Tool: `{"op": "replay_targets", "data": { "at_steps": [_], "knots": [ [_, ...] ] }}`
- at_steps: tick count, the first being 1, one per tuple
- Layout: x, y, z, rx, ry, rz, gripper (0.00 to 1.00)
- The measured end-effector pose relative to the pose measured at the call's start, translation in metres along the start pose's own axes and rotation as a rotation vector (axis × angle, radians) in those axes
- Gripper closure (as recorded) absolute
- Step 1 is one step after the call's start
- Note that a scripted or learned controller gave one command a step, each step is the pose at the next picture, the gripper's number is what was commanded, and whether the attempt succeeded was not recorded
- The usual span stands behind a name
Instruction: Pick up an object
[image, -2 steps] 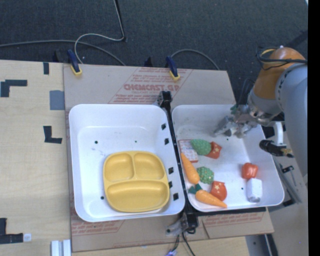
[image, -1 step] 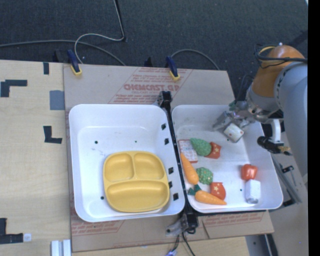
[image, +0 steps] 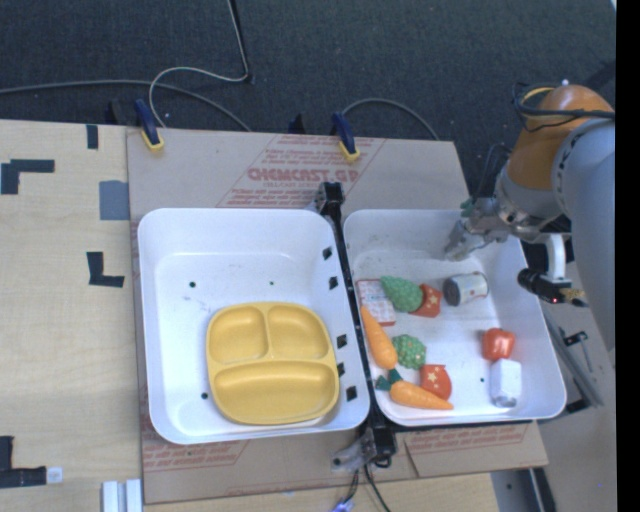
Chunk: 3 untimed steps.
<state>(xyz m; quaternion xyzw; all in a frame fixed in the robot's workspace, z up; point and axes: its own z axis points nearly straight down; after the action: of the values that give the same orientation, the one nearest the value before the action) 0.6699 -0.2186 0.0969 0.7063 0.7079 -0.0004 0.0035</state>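
The gripper hangs over the far part of the right bin, above the bare white floor near the bin's far right corner; whether anything separates its tips cannot be told from this slant, and nothing shows between them. The grey arm with its orange band reaches in from the right.

Just nearer than the gripper lies a small grey cylinder — on its side, long axis running left to right and a little tilted, its dark open end facing left. It sits apart from the gripper tips, not touched by them.

Left of the cylinder, a green leafy toy rests against a red strawberry-like piece, and a small printed card lies flat beside them by the bin's left wall. An orange carrot lies along that wall, long axis running far to near. A second green piece sits just right of it, with another red piece nearer. A second carrot lies close to the near wall, long axis left to right, pointed end to the right.

Toward the right wall, a red pepper-like toy stands just beyond a white bottle-shaped object, which lies with its long axis far to near.

The left bin holds a yellow divided plate — two small compartments on the far side, one large one nearer.
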Motion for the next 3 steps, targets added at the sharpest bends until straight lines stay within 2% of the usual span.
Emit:
{"op": "replay_targets", "data": {
  "at_steps": [1, 2, 3],
  "knots": [
    [0.000, 0.000, 0.000, 0.001, 0.000, 0.000, 0.00],
    [0.045, -0.056, 0.008, -0.005, 0.001, 0.001, 0.00],
    [0.046, -0.055, -0.002, -0.006, 0.001, 0.000, 1.00]
  ]
}}
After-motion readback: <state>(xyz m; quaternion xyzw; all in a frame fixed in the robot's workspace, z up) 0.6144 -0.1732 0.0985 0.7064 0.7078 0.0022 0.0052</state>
